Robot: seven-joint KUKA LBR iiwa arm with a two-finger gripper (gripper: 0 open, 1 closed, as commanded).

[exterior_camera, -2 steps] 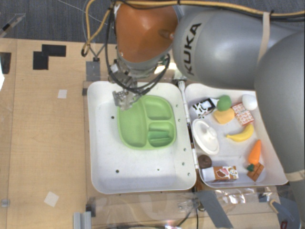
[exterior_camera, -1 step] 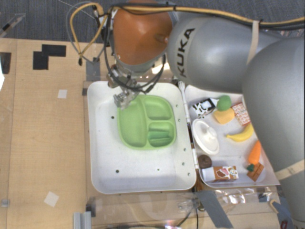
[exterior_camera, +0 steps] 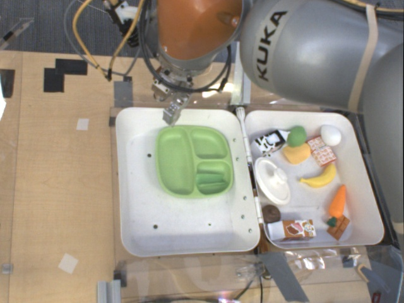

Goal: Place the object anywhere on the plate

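Note:
A green plate (exterior_camera: 193, 161) with three compartments lies in the left white bin (exterior_camera: 136, 213). My gripper (exterior_camera: 172, 112) hangs just above the plate's far left corner, below the orange wrist band. Nothing lies on the plate. The toy objects sit in the right bin (exterior_camera: 366, 229): a banana (exterior_camera: 319, 176), a carrot (exterior_camera: 338, 201), a white egg (exterior_camera: 331, 134), a green round fruit (exterior_camera: 297, 135), a black-and-white item (exterior_camera: 269, 142) and a white cup-like piece (exterior_camera: 273, 180).
The large grey arm covers the upper right of the view. Yellow and black cables loop above the left bin's far edge. A small box (exterior_camera: 298, 230), a brown round piece (exterior_camera: 271, 214) and a red-white cube (exterior_camera: 320, 150) also lie in the right bin.

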